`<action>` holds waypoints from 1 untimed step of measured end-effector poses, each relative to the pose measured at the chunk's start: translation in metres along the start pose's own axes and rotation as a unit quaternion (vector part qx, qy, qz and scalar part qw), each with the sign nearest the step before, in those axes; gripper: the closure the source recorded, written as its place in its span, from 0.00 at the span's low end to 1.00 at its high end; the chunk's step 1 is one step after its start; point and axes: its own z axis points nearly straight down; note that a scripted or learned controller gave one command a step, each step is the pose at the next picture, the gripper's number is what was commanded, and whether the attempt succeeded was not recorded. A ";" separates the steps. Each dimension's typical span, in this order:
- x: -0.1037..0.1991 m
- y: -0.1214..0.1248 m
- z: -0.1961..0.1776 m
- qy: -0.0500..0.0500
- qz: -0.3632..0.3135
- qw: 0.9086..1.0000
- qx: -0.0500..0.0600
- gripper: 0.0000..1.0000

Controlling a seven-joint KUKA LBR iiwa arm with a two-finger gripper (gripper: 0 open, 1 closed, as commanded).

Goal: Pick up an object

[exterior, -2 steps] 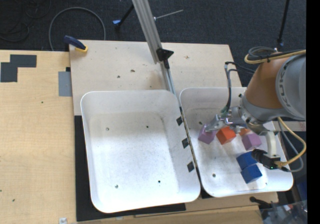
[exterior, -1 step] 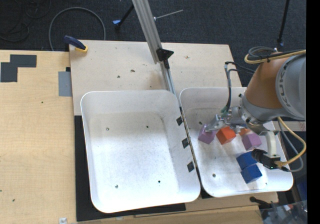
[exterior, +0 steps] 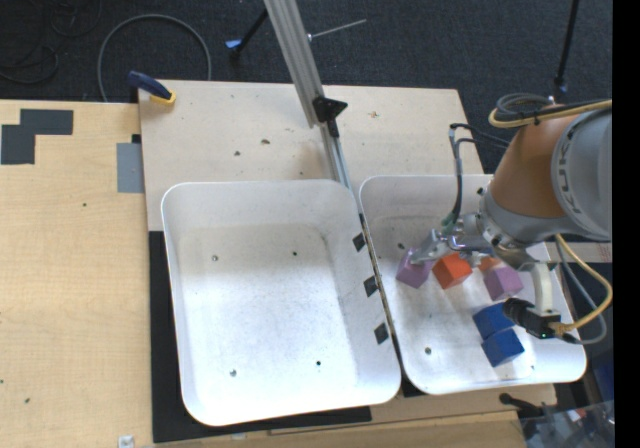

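In the right bin (exterior: 430, 198) lie several small blocks. A purple block (exterior: 412, 273) sits near the bin's left wall, with an orange block (exterior: 452, 269) right beside it. Another purple block (exterior: 503, 282) lies further right. Two blue blocks (exterior: 492, 319) (exterior: 503, 346) rest toward the front right corner. My gripper (exterior: 447, 244) hangs low over the bin, just above the orange block and between the two purple ones. The grey and orange arm (exterior: 545, 176) covers the bin's back right part.
The left bin (exterior: 200, 206) stands beside the right one, with a divider edge (exterior: 368, 266) between them. A slanted metal rail (exterior: 295, 46) rises behind the bins. Cables (exterior: 575, 291) trail off the arm over the right bin's edge.
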 end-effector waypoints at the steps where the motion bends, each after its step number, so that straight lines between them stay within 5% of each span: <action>1: -0.002 0.002 -0.012 -0.001 0.000 1.000 -0.002 1.00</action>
